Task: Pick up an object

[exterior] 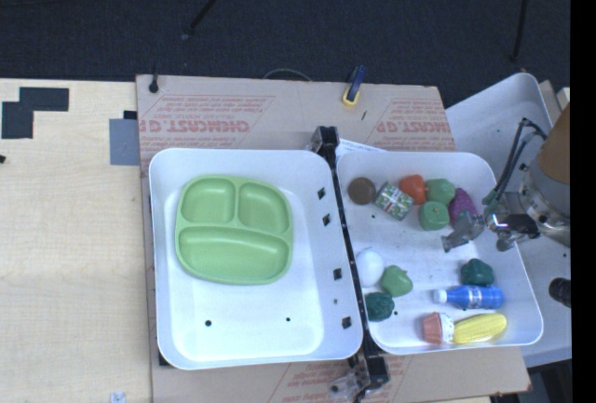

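The right bin (424,248) holds several small objects. At its back lie a brown disc (361,191), a small green-and-white can (394,200), a red piece (413,188), two green pieces (436,204) and a purple piece (462,203). Toward the front are a white ball (370,263), a light green piece (396,280), a dark teal piece (379,305), a dark green piece (477,272), a blue-and-white bottle (470,297), a yellow corn cob (480,328) and an orange cup (431,328). My gripper (481,235) hangs open over the bin's right side, just above the dark green piece, with nothing between its fingers.
The left bin (186,317) holds a light green divided plate (233,229). A black divider (340,243) separates the two bins. The arm enters over the right bin's right wall. Cardboard lies under both bins.
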Action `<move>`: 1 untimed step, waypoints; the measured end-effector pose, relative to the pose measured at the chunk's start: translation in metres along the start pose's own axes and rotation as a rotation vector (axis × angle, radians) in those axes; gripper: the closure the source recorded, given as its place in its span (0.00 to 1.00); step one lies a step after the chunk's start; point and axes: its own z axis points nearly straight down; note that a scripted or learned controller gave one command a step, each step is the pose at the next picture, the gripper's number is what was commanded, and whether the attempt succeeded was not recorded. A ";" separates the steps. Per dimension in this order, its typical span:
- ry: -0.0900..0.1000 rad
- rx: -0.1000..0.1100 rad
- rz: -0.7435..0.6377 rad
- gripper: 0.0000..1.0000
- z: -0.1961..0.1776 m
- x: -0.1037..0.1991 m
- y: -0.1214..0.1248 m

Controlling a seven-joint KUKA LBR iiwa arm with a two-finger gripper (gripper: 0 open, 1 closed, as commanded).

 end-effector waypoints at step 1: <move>-0.003 -0.014 -0.002 0.00 -0.007 0.000 0.003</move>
